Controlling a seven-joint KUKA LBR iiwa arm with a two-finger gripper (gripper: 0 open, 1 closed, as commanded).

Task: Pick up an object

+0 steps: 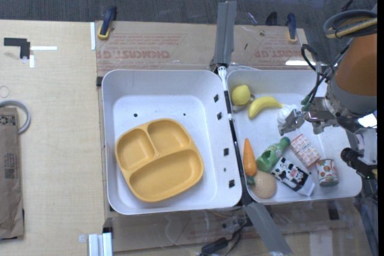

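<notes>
A robot pincer (292, 120), fingers apart and gripping nothing, hangs low inside the right bin (354, 189), banana (263, 105) at its ten o'clock, seemingly poised to grab.

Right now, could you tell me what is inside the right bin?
The right bin holds a lemon, banana, carrot, green bottle, bun, cow-print carton, pink box and can. The arm covers its right side.

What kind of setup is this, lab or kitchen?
Most likely a robotics lab bin-picking bench, not a kitchen: two white bins clamped on cardboard, toy food such as a banana and carrot, and the arm's gripper reaching into the right bin.
</notes>
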